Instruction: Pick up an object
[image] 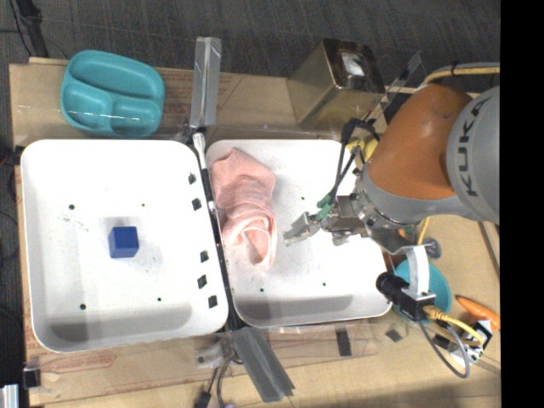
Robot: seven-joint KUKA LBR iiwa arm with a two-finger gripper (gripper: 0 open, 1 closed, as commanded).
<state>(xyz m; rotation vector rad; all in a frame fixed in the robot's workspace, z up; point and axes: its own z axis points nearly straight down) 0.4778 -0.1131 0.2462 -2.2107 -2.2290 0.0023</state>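
Observation:
A crumpled pink cloth [244, 205] lies against the left wall of the right bin [293, 304]. A small blue cube [124, 241] sits alone in the left bin [51, 313]. My gripper [299, 226] hangs over the middle of the right bin, just right of the cloth's lower part, with its fingers pointing left. Nothing shows between its fingers. Its orange-banded wrist [416, 147] covers the bin's right side.
A teal divided tray [112, 92] lies on the bench behind the left bin. A tan box [336, 79] stands behind the right bin. Cables, a teal object [425, 283] and an orange tool [476, 308] crowd the bench at lower right.

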